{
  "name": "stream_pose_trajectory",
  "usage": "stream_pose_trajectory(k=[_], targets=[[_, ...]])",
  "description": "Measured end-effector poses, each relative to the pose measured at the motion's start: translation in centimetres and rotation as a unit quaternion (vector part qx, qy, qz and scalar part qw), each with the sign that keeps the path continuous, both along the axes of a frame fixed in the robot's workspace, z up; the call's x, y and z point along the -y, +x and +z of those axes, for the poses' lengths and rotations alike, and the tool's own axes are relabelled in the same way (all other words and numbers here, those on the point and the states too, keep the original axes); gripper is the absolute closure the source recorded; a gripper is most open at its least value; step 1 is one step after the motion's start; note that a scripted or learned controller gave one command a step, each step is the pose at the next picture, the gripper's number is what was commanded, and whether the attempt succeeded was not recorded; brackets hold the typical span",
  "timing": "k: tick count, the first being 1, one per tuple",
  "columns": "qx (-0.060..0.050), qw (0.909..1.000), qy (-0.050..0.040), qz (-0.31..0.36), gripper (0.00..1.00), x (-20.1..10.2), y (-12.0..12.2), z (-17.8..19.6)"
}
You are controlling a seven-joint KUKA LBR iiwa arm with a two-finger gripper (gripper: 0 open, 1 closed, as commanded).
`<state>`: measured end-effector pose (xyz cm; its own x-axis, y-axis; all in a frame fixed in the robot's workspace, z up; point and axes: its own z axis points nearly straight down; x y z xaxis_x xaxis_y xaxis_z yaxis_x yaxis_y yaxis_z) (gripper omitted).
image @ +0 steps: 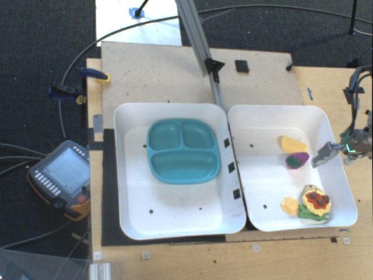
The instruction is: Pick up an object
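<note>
At your six o'clock in the right bin (256, 214) you have a toy taco (315, 204) and a yellow piece (289, 205). Further up sit purple grapes (296, 160) and a yellow wedge (292, 144). At three o'clock the gripper (324, 154) hovers beside the grapes; its grip is unreadable. The left bin (175, 220) bears a teal plate (183, 150).

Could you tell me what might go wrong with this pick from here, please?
The hand sits by the right bin's rim, so descending there could hit the wall. The purple toy touches the yellow wedge, so a grasp may nudge or catch both. The pizza toy sits near the corner, leaving little room.
</note>
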<state>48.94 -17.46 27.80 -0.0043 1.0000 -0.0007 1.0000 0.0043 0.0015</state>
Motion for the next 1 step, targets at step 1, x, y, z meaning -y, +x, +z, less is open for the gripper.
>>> stream_pose_trajectory(k=[1], targets=[[0.000,1.0000,-0.0001,0.000,0.00,0.00,0.01,0.02]])
